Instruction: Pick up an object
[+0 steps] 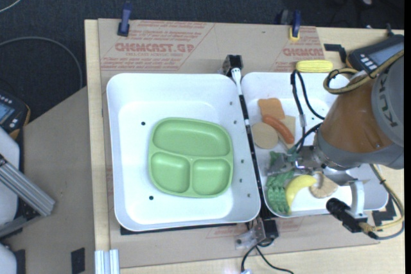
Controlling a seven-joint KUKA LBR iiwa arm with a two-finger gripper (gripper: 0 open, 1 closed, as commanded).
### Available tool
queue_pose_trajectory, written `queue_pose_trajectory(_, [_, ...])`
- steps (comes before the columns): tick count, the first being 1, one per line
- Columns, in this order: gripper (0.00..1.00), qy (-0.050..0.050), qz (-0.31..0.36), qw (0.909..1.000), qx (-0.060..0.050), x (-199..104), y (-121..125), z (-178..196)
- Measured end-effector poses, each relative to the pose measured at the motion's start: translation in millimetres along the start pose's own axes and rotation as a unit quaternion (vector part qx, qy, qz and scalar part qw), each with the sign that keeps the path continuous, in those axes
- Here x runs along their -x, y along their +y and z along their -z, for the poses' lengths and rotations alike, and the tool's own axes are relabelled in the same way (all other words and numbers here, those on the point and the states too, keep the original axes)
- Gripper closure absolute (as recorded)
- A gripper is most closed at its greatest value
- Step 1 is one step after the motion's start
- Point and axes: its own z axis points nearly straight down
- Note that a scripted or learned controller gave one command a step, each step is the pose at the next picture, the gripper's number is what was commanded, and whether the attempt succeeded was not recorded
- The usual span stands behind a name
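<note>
My gripper, finger state impossible to tell, hovers in the right bin, banana just below.

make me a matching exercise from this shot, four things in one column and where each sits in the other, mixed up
Things:
1. green divided plate
2. banana
3. hot dog sausage
4. yellow corn cob

Places:
A. on the bench beyond the right bin's far rim
B. near end of the right bin, by the gripper
C. middle of the left bin
D. far half of the right bin, on the pale and orange pieces

Pairs: 1-C, 2-B, 3-D, 4-A
</note>
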Motion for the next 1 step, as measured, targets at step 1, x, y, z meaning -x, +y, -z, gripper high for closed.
queue_pose_trajectory(1, [1.0, 0.0, 0.003, 1.0, 0.004, -2.8, 2.2, 15.9])
